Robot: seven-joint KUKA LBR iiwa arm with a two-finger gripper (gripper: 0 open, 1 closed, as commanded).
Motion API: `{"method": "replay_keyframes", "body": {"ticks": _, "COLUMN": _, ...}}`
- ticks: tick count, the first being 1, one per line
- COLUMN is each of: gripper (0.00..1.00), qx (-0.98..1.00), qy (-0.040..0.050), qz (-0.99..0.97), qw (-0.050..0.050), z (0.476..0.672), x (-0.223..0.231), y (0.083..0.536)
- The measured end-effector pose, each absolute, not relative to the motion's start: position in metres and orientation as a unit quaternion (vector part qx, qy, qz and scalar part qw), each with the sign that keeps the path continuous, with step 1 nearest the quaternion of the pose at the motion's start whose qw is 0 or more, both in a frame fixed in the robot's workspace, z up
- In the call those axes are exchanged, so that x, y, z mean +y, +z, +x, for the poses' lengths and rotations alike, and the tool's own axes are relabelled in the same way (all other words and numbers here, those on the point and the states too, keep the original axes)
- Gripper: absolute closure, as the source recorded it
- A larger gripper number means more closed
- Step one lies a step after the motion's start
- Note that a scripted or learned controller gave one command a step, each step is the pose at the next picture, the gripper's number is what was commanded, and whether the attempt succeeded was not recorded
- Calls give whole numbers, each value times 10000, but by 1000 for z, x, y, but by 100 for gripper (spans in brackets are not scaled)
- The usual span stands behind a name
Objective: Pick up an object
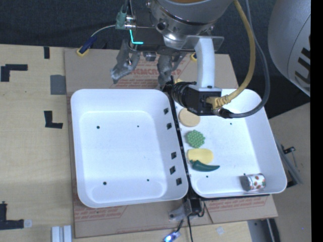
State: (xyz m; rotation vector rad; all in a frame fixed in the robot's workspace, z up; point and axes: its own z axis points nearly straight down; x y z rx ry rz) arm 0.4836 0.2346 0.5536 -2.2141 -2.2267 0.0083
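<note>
While the arm hangs high at twelve o'clock, its pincer hovers beyond the back rims of the two bins, fingers spread wide with nothing between them, likely parked clear so the camera sees the goods. Everything worth picking sits in the right bin: a tan disc, green ball, yellow piece and dark green pepper hugging its nine o'clock wall, a small can at five o'clock.

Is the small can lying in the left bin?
No, the small can lies on its side in the right bin, near its front right corner.
</note>
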Motion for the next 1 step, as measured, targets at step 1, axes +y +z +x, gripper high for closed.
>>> {"method": "replay_keyframes", "body": {"ticks": 1, "gripper": 100, "qx": -7098, "qy": 28, "qz": -7044, "qw": 7, "z": 484, "x": 235, "y": 564}}
